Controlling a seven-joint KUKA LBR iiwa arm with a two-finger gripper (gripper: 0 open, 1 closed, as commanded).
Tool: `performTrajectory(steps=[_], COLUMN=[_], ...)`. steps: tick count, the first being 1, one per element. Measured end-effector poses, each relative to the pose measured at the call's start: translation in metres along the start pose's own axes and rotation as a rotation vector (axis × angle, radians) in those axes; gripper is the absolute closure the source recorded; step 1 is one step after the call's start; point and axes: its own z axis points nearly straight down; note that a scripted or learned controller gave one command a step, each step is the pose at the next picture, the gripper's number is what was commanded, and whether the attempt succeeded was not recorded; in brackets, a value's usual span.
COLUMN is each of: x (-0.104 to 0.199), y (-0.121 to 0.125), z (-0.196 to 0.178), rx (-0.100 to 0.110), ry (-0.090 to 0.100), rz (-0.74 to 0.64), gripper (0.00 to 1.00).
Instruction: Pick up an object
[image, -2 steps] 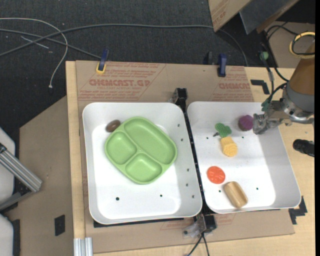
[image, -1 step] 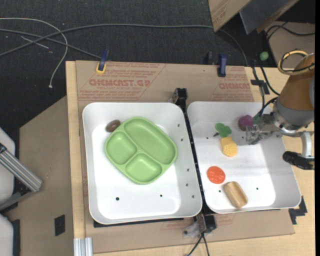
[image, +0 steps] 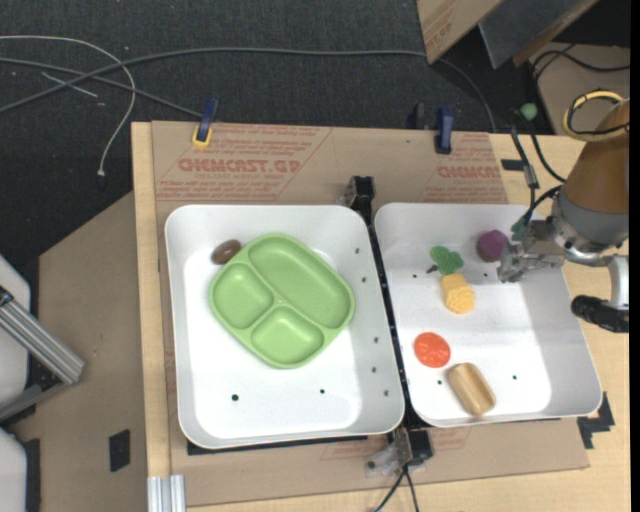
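The right bin (image: 540, 330) holds a purple round piece (image: 491, 243), a green leafy piece (image: 446, 260), a yellow corn cob (image: 458, 294), an orange-red disc (image: 432, 349) and a tan bread roll (image: 470, 388). My gripper (image: 512, 264) hangs low over the bin's far right part, just right of the purple piece and close to it. I see nothing held in it. The grey wrist and orange band rise behind it at the right edge.
The left bin (image: 200, 380) carries a green divided plate (image: 282, 298) and a small brown object (image: 227, 251) at the plate's far left corner. A black clamp (image: 360, 190) sits between the bins at the back. Cables trail at the far right.
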Motion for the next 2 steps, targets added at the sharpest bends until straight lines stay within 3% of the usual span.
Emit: performTrajectory(steps=[2], x=[0.003], y=[0.005], z=[-0.1], rx=[-0.006], ry=[-0.003], rz=[-0.001], gripper=[1.0])
